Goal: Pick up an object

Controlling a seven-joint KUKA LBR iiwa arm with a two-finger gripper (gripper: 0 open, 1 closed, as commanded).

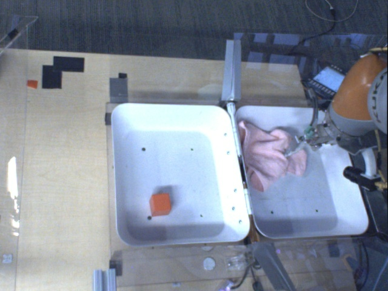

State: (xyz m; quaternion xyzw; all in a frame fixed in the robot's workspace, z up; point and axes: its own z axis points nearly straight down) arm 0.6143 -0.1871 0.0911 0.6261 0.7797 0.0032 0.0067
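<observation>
My gripper (298,147) touches one pink cloth (270,154) in the right bin (315,217), grip unclear; one orange cube (160,204) sits in the left bin (176,123).

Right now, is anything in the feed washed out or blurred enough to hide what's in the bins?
Camera view: even overhead light, soft shadows along the near walls of the left bin; the orange block reads crisply. The pink cloth is pale against the right bin, with faint folds. The hand is small and slightly blurred. Glare streaks the bench at far left.

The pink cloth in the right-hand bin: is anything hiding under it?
The pink cloth lies bunched on the right bin's white floor, with the end effector at its edge. Whatever lies beneath its folds is covered.
</observation>
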